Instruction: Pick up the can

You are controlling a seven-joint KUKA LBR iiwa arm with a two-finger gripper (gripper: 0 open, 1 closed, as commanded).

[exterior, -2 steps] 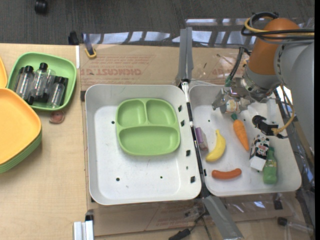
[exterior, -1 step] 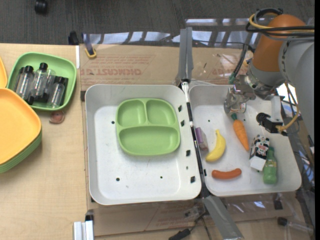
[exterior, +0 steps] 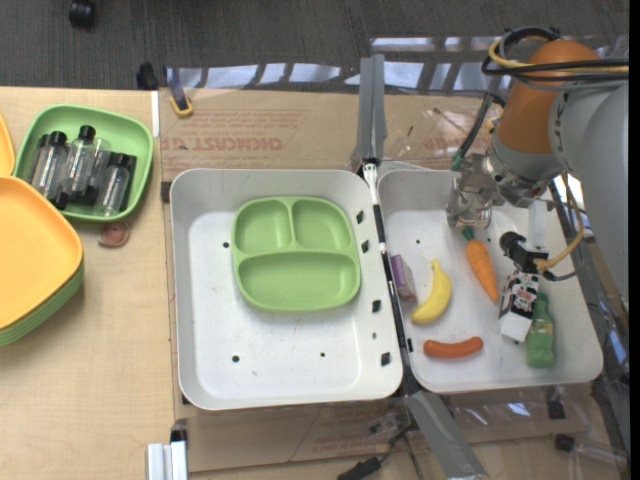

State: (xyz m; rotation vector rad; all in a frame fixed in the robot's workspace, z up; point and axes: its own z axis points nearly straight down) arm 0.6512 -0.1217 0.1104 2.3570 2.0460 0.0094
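Observation:
A small purple and grey can [exterior: 403,277] lies on its side against the left wall of the right bin [exterior: 500,373], just left of a banana [exterior: 433,292]. My gripper [exterior: 468,214] hangs over the back of that bin, just above the top end of a carrot [exterior: 482,268]. It is well to the right of the can and behind it, apart from it. Nothing of the can shows at the gripper.
The right bin also holds a red sausage [exterior: 453,347], a green bottle [exterior: 540,334] and a black-and-white carton [exterior: 519,303]. A green divided plate [exterior: 296,252] lies in the left bin [exterior: 200,368]. On the bench to the left are a green tray of bottles [exterior: 85,163] and orange plates [exterior: 35,268].

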